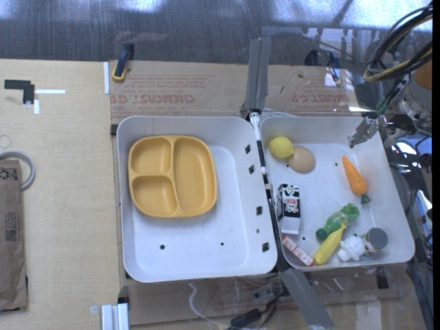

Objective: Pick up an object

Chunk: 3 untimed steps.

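I saw the left bin carrying a yellow tray; the right bin held the clutter, probably the picking side; gripper hung at its far right rim, jaw state I couldn't tell; carrot, orange, slim, lay loose just below it, likeliest target; lemon sat apart.

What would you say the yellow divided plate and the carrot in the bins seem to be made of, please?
The yellow divided plate looks like moulded plastic with a matte finish: uniform colour, soft rounded rims, three pressed compartments. The carrot in the right bin seems a plastic toy: an even, saturated orange body with a small green tip, though at this size a real one cannot be ruled out.
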{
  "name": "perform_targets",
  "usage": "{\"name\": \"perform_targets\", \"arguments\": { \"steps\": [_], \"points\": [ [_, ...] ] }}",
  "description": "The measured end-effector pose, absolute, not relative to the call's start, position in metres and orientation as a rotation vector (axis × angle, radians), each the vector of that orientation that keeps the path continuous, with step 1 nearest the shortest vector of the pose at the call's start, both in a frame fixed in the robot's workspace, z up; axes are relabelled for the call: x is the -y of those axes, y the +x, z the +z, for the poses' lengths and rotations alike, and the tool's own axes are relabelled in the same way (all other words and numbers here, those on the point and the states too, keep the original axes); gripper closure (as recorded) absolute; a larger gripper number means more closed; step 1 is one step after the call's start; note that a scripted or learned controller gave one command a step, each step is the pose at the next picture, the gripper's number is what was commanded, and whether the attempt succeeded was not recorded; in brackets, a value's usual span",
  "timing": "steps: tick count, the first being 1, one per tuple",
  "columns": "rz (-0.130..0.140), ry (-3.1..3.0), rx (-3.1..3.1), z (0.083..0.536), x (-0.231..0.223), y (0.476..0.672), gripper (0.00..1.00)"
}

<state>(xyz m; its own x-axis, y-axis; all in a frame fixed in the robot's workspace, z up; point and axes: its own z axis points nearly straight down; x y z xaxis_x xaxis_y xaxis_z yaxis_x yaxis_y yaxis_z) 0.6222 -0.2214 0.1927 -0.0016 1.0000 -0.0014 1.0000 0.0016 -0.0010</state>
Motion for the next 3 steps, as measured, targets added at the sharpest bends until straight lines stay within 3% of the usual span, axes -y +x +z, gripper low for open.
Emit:
{"name": "perform_targets", "arguments": {
  "steps": [1,2,3],
  "points": [
    [-0.005,2.518,-1.880,0.221,0.205,0.601,0.00],
    [-0.001,2.185,-2.255,0.092,0.195,0.597,0.00],
    [0.007,2.497,-1.910,0.093,0.200,0.591,0.00]
  ]
}}
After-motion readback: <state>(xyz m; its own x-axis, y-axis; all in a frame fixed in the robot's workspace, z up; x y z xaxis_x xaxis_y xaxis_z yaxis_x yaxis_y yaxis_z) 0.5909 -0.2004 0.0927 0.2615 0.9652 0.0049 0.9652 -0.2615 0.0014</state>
